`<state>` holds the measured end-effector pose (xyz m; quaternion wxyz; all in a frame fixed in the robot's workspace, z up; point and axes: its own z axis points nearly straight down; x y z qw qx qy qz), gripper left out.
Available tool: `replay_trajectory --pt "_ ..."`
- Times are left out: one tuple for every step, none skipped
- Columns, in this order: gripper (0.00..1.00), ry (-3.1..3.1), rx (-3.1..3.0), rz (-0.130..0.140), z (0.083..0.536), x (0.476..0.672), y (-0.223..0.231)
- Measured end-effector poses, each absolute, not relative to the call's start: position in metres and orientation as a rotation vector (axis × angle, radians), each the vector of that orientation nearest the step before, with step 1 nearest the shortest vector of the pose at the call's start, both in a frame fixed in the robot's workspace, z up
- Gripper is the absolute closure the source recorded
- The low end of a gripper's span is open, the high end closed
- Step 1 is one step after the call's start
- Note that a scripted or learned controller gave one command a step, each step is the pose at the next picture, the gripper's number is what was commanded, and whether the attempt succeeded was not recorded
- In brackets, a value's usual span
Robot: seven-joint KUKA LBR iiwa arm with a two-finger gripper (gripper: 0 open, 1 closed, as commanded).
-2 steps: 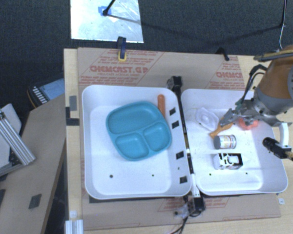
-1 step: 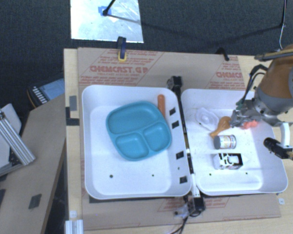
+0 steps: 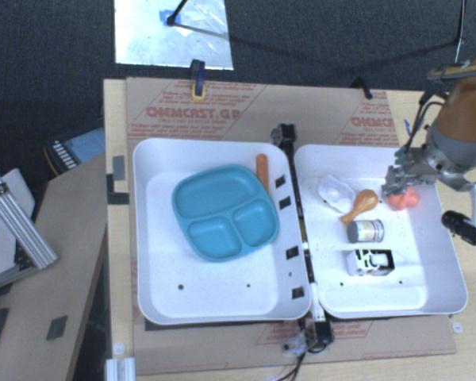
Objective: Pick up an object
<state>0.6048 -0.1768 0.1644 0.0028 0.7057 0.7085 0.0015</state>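
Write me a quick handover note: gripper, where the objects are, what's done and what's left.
Gripper: low in the right bin, at the pink object; grasp state unclear.
Right bin also holds a wooden spoon, a small jar, a clear plastic piece and a black-and-white item.
Left bin: blue divided plate, orange stick at its edge.
Done: nothing visibly lifted.
Left: grasp and lift one object.

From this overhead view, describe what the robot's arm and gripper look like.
The arm enters from the right edge: a rounded grey body with a broad orange band above the wrist. Thin dark cables loop along its left side. The gripper at its end is a small grey metal assembly, too blurred to make out more. A black and white fitting sits just below the arm, near the frame's edge.
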Motion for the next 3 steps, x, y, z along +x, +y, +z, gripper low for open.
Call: replay_trajectory --pt "1.0 2.222 2.212 0.006 0.216 0.597 -0.174" --pt "1.0 2.222 2.209 0.007 0.28 0.6 -0.169" --pt "1.0 2.232 2.212 0.002 0.261 0.59 -0.117"
